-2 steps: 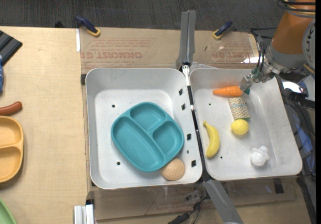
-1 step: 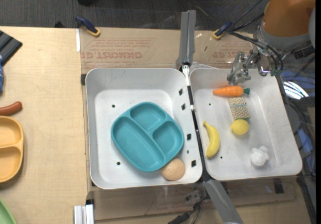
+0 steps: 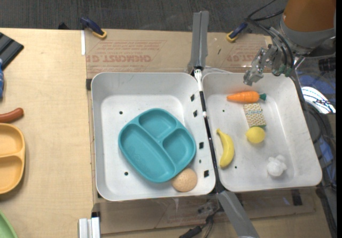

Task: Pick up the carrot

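Carrot (image 3: pixel 245 97) lies in the right bin (image 3: pixel 304 141), near its far wall, a little below and to the left of my gripper (image 3: pixel 255 74). My gripper hangs above the far edge of this bin and does not touch the carrot; there is a clear gap between them. Nothing is between my fingers, but whether they are apart or together, I cannot tell from this angle.

Both white bins sit side by side on brown cardboard (image 3: pixel 133 53), which is clipped to the bench. The floor behind is dark grey. On the left, the table top (image 3: pixel 43 125) is pale wood. The left bin (image 3: pixel 101 125) contains a teal divided plate (image 3: pixel 156 145) and a round beige thing (image 3: pixel 185 181) touching the plate's near edge. In my bin, just below the carrot, there is a sponge-like block (image 3: pixel 255 115), then a yellow lemon (image 3: pixel 256 135), a banana (image 3: pixel 226 148) and a small white thing (image 3: pixel 276 166).

The carrot is orange and smooth, lying flat, with its green top pointing right and its narrow tip pointing left.
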You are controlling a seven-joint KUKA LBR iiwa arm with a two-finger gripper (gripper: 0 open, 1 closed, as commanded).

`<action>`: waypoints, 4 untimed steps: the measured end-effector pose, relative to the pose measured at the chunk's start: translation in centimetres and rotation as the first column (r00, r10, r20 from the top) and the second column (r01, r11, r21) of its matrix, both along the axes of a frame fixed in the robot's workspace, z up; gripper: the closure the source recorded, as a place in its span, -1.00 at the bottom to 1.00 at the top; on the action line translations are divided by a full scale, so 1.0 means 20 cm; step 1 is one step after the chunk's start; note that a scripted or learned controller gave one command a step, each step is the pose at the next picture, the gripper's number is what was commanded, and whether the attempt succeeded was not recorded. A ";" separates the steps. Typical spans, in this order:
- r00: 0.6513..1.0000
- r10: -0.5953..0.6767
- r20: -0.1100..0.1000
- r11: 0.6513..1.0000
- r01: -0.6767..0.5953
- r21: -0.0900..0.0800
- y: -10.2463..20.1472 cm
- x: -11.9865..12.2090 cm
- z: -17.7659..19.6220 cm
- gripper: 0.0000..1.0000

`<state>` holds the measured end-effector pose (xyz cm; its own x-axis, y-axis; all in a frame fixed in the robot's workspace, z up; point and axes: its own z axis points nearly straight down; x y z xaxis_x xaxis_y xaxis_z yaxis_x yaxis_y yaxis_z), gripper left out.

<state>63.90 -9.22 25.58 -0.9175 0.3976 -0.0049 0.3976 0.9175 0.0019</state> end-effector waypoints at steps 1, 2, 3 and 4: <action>0.769 0.640 -0.002 0.769 -0.640 0.000 0.15 0.03 -0.13 1.00; 0.794 0.607 0.000 0.794 -0.607 -0.002 -0.07 0.10 -0.15 1.00; 0.902 0.431 -0.001 0.902 -0.431 -0.001 0.21 -0.09 -0.05 1.00; 0.972 0.236 -0.002 0.972 -0.236 -0.001 -0.07 -0.08 -0.12 1.00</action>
<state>62.24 -10.56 23.12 -0.9854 0.1701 -0.0030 0.1702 0.9854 0.0001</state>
